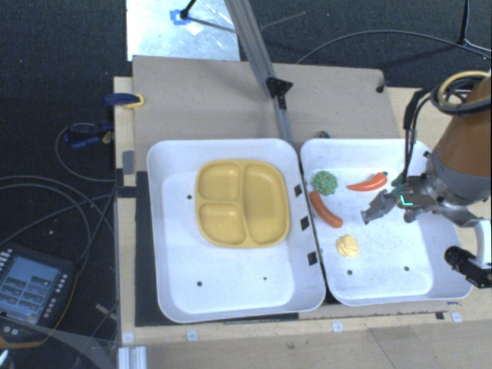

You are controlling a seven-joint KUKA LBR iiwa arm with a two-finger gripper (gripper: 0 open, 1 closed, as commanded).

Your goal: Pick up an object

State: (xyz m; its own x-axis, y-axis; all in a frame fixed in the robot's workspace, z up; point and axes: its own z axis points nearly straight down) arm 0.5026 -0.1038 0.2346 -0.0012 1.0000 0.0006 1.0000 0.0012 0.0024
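camera view: one tray (243, 204), one broccoli (324, 181), two sausages (326, 209), one yellow lump (347, 245).

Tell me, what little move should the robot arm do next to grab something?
Probably slide the gripper a bit toward the orange chili pepper, then lower it. The gripper hovers in the right bin with nothing between its fingers, and the pepper lies just beside it, apart from the broccoli and sausage.

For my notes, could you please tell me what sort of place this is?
Probably a robotics lab bench: a control pendant and loose cables on dark carpet, and toy food such as a carrot in a white bin.
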